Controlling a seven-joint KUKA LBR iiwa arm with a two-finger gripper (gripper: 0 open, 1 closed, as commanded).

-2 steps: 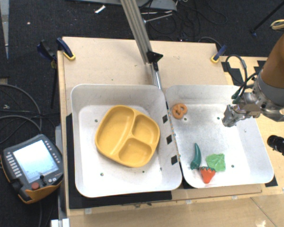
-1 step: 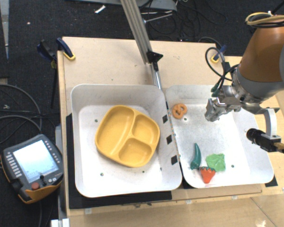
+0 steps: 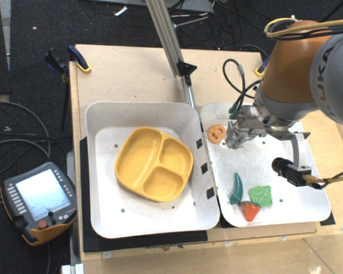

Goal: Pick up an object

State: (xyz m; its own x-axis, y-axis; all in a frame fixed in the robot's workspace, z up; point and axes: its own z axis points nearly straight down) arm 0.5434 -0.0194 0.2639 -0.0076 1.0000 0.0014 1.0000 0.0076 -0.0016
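Note:
A small orange pretzel-shaped toy (image 3: 216, 133) lies at the far left of the right bin (image 3: 297, 207). My gripper (image 3: 234, 138) hangs just to its right, fingers pointing down near the bin floor; the arm's orange band and grey wrist cover most of it. Near the bin's front lie a teal pepper-like toy (image 3: 236, 188), a green leafy toy (image 3: 261, 195) and a red strawberry-like toy (image 3: 250, 210). Nothing is visibly between the fingers.
The left bin (image 3: 103, 210) holds a yellow divided plate (image 3: 154, 163). A black camera mount (image 3: 291, 170) sticks out over the right bin. A metal pole (image 3: 168, 36) slants across the back. A teach pendant (image 3: 37, 201) lies left of the bench.

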